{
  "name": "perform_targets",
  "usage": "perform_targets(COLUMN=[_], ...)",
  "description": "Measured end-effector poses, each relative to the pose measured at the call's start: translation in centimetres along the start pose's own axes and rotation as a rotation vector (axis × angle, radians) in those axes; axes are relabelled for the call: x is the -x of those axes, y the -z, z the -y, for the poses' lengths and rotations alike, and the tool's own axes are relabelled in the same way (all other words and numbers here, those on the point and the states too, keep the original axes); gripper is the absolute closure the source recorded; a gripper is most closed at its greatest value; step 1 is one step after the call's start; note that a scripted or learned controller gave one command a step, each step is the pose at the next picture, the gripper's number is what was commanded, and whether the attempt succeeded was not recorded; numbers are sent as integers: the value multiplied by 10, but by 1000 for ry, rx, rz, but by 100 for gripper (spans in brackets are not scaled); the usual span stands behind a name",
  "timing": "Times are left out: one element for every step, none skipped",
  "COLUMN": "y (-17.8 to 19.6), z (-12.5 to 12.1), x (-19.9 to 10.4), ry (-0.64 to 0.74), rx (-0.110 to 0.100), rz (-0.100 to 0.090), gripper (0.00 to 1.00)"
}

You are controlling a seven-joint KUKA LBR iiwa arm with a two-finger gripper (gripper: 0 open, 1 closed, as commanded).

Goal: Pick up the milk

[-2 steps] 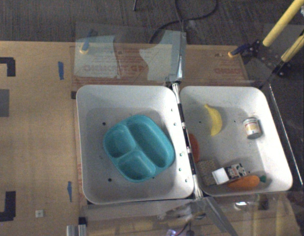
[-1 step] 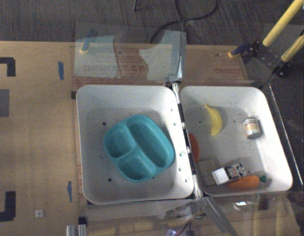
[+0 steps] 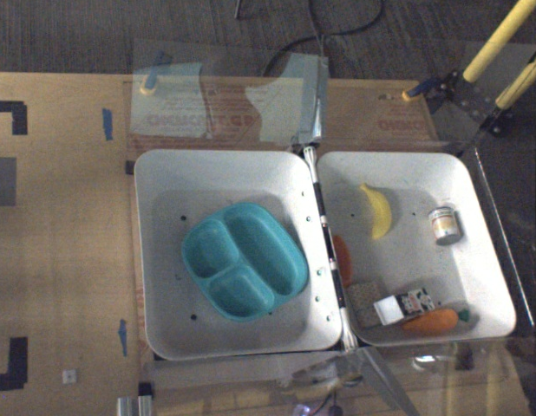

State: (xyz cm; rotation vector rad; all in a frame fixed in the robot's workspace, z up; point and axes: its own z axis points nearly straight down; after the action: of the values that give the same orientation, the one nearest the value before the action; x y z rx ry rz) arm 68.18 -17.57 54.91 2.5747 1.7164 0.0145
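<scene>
Milk (image 3: 405,305) lies on its side near the front edge of the right bin (image 3: 485,198), touching the carrot (image 3: 431,321) and just beside a brown sponge (image 3: 364,298). Judge it a light, stiff small carton, smooth-sided. You should grip across its narrow faces, clear of the carrot. Claw state: cannot tell.

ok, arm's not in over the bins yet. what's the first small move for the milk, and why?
Probably bring the tool in over the near edge of the right bin, above the milk carton. The carton lies on its side there, with the carrot right against it on the near side and a brown sponge-like block close on its left, so a descent from straight above looks safest.
</scene>
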Motion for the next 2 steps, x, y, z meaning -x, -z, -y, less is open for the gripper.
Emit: perform_targets(y=[12,-114], z=[0,15], x=[-3,15], ry=[4,-260], rx=[5,-49], rz=[2,-13], gripper=[100,100])
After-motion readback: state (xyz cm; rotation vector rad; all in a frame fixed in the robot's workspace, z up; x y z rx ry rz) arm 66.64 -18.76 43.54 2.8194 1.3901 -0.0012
